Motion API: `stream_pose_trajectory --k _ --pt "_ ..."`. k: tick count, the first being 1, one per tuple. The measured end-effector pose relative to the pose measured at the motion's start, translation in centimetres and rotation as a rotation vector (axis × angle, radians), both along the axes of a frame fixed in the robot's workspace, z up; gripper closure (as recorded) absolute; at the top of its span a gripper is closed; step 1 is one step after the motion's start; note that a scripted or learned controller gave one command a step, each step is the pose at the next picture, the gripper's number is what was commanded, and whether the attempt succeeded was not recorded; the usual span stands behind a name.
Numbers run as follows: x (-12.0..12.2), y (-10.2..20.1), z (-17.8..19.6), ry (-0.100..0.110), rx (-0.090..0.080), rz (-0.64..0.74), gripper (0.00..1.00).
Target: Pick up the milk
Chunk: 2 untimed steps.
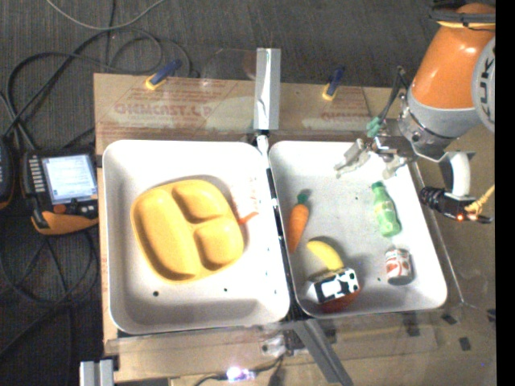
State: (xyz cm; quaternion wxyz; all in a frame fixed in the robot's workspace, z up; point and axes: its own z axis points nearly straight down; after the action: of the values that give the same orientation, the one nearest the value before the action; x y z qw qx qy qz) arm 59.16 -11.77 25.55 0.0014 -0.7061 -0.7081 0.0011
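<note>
Dark carpet with loose cables surrounds the bench (161, 107). Two white bins side by side. Left bin (121, 296) holds a yellow divided tray (189, 227). Right bin (430, 292): carrot (297, 222) by its left wall, banana (323, 253) below it, milk carton (336, 283), black-and-white patterned, at the near edge, partly over a red object (342, 300). Green bottle (385, 208) and small can (397, 265) toward the right wall. Gripper (372, 156) near the bin's far right corner, fingers spread, grasping nothing, well apart from the milk.
</note>
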Motion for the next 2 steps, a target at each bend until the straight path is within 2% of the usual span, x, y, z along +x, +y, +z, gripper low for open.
stream_pose_trajectory --k 1,2 --pt "-10.8 -1.2 -7.7 0.001 0.002 0.219 0.00" --pt "-7.5 -0.7 -16.6 -0.012 -0.003 0.223 0.00"
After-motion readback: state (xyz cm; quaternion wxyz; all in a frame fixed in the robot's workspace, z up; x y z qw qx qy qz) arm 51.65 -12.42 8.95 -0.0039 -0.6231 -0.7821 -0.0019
